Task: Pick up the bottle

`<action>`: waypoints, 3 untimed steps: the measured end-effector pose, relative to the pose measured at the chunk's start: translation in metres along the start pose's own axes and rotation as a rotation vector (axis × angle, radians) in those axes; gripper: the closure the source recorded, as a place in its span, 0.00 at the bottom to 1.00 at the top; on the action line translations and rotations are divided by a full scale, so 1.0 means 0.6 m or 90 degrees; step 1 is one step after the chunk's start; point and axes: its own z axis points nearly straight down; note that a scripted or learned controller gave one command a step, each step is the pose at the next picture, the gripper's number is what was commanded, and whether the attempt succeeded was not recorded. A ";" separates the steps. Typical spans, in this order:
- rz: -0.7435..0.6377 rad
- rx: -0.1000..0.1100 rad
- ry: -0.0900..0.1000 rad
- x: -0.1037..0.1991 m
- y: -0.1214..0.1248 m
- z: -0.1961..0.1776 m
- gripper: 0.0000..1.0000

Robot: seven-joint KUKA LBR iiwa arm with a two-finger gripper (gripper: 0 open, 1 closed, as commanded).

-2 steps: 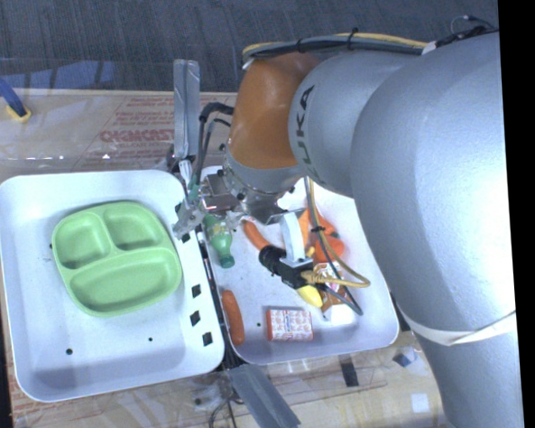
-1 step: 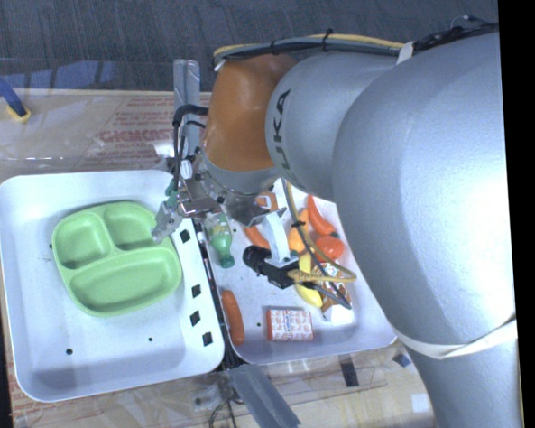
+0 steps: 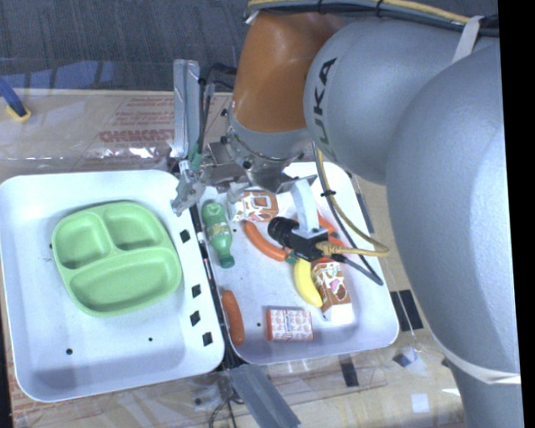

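Note:
The bottle (image 3: 218, 231) is small and green, with a cap at its near end. It lies along the left wall of the right bin (image 3: 376, 330). My gripper (image 3: 190, 190) hangs over the far left corner of that bin. It is just beyond the bottle's far end and slightly to its left. Nothing is visibly held in it. The grey arm with its orange band covers the far right part of the bin.
A green divided plate (image 3: 116, 256) lies in the left bin (image 3: 32, 359). The right bin also holds an orange sausage (image 3: 262, 241), a banana (image 3: 305, 284), a brown carton (image 3: 334, 290), a small red box (image 3: 290, 323), a second sausage (image 3: 233, 316) and a packet (image 3: 258, 205).

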 end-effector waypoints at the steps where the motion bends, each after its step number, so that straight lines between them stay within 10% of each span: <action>1: 0.019 0.002 -0.001 0.103 0.017 0.238 0.00; 2: 0.018 0.007 -0.001 0.102 0.015 0.225 1.00; 3: 0.036 -0.003 0.000 0.269 0.041 0.290 1.00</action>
